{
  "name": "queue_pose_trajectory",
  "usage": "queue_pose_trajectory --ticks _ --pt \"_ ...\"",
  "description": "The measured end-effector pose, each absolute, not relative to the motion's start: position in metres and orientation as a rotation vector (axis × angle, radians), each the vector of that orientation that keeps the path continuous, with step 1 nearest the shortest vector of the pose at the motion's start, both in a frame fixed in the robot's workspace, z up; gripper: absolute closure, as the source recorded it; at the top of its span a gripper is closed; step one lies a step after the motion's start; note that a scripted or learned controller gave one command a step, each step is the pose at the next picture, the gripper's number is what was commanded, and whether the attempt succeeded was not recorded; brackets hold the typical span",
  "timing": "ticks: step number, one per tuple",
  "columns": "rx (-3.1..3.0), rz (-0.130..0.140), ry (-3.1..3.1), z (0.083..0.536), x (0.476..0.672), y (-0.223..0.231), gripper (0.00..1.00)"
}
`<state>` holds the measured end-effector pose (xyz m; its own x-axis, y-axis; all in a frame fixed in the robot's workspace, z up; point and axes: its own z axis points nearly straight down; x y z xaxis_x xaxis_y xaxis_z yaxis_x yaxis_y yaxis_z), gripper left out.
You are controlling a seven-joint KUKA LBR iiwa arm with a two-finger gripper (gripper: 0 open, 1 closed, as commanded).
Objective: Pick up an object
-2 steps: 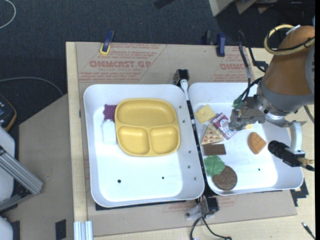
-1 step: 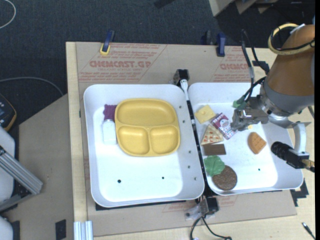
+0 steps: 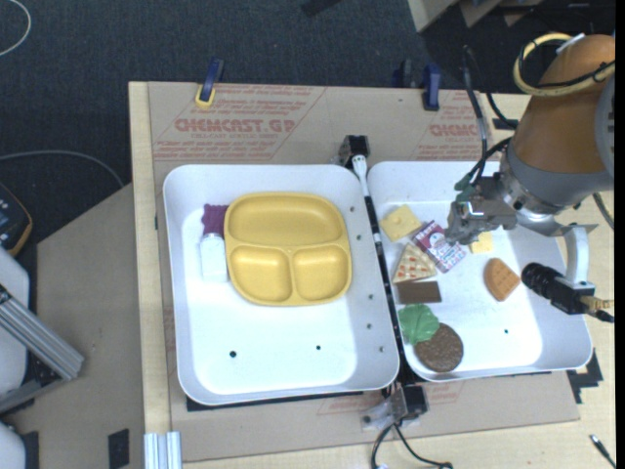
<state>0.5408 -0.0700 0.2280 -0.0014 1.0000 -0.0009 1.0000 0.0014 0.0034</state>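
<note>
My gripper (image 3: pixel 468 221) hangs over the upper middle of the right bin (image 3: pixel 557 345), below the grey and orange arm coming in from the right. It sits just above and to the right of a red and white snack packet (image 3: pixel 440 246). A small yellow piece (image 3: pixel 482 246) lies right beside it. Elsewhere in this bin are a yellow cheese wedge (image 3: pixel 399 223), a pizza slice (image 3: pixel 411 265), a brown chocolate bar (image 3: pixel 418 291), a green leaf (image 3: pixel 420 319), a round brown cookie (image 3: pixel 440 349) and an orange-brown bread piece (image 3: pixel 502 279).
The left bin (image 3: pixel 264 364) holds a yellow divided plate (image 3: pixel 288 245), with a purple item (image 3: pixel 213 218) and a white bottle (image 3: pixel 212 258) at its left side. A black rail (image 3: pixel 376 252) separates the bins. A black part of the arm (image 3: pixel 554 287) juts over the right bin's right side.
</note>
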Motion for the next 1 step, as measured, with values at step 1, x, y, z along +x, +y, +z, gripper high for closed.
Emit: queue_pose_trajectory --ticks 1 --pt "2.225 -0.003 2.221 0.2178 0.5382 -0.0800 1.00"
